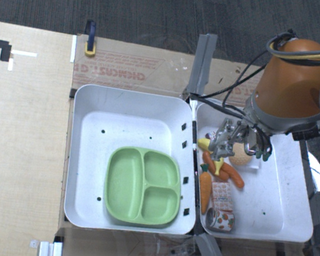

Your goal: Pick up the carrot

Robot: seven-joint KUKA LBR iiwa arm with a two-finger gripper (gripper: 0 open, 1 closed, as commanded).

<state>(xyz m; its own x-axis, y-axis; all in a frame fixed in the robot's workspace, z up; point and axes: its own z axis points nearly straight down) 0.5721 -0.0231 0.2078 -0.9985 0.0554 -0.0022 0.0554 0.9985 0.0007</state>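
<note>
In the right bin [280, 202], a long orange carrot [204, 192] lies along the left wall with its green top pointing away from me. Two shorter orange carrot-like pieces lie close by, one [233, 176] to its right and one [209, 161] just above it. My gripper [224, 145] hangs over the upper left of this bin, above the shorter pieces and a yellow item [205, 143]. It stands a little beyond the long carrot's top, and nothing is visibly in its grasp.
A beige rounded item [242, 159] lies under the wrist. A small printed packet and can [223, 210] sit near the bin's front left. The left bin [86, 143] holds a green three-part plate [142, 185]. The wall between the bins runs right beside the carrot.
</note>
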